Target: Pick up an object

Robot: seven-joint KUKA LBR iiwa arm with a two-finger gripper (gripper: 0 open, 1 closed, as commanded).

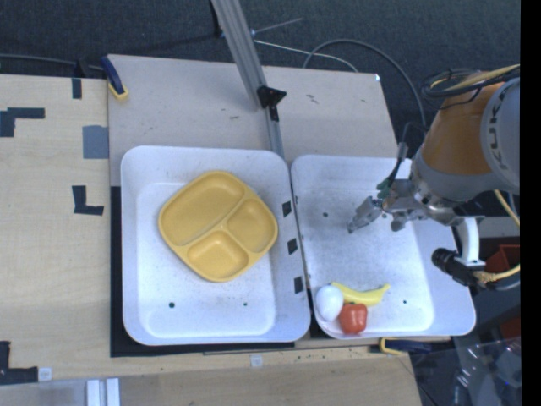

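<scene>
While end effector hovers, banana lies below, apart

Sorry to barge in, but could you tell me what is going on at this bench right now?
A grey and orange arm reaches in from the right, with its end effector over a bare part of the right bin. It holds nothing. A banana, a white ball and a red piece sit bunched at that bin's near edge, apart from the end effector. The left bin holds a yellow divided plate.
</scene>
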